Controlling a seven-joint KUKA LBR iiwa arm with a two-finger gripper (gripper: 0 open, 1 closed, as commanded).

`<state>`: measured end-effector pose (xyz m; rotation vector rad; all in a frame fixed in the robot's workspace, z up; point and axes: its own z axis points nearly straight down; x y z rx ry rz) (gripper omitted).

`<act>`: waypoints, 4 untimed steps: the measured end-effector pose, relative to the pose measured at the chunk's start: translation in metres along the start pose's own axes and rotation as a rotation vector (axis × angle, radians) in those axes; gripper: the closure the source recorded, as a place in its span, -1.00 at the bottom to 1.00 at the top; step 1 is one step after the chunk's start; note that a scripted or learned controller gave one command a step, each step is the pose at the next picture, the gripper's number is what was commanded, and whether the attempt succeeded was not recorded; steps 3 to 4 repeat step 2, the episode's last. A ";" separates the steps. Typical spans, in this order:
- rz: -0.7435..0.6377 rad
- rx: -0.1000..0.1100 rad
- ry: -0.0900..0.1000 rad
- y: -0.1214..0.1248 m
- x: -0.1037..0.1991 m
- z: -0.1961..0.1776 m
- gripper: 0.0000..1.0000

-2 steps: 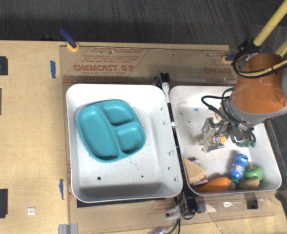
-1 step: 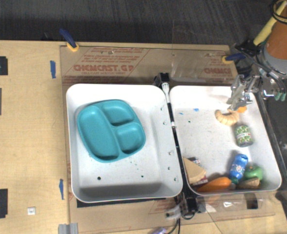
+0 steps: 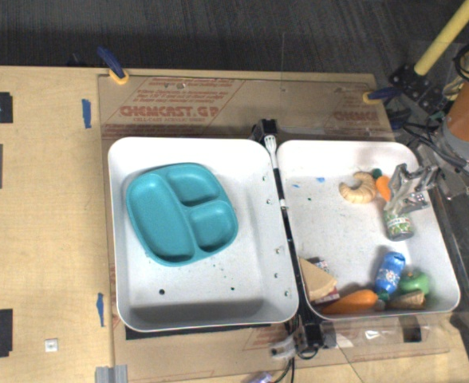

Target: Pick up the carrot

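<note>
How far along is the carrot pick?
Nothing looks done: the carrot lies on the right bin's floor at its near edge. In hand: the hand is at the bin's far right, near the croissant. Left: reach the carrot, grasp, lift.

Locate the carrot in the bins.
The carrot lies in the right bin along its near edge, between a tan wedge on its left and a blue can on its right.

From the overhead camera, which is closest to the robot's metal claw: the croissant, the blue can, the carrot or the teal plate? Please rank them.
Measured from the gripper in the right bin:
1. Croissant, just to its left.
2. Blue can, below it, toward the bin's front.
3. Carrot, along the front edge.
4. Teal plate, over in the left bin.
</note>
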<state>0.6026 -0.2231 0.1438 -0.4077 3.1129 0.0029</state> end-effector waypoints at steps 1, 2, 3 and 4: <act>0.000 0.002 -0.004 0.000 -0.001 -0.002 -1.00; -0.080 -0.005 -0.028 0.002 -0.039 0.049 -1.00; -0.080 -0.005 -0.028 0.002 -0.039 0.049 -1.00; -0.080 -0.005 -0.028 0.002 -0.039 0.049 -1.00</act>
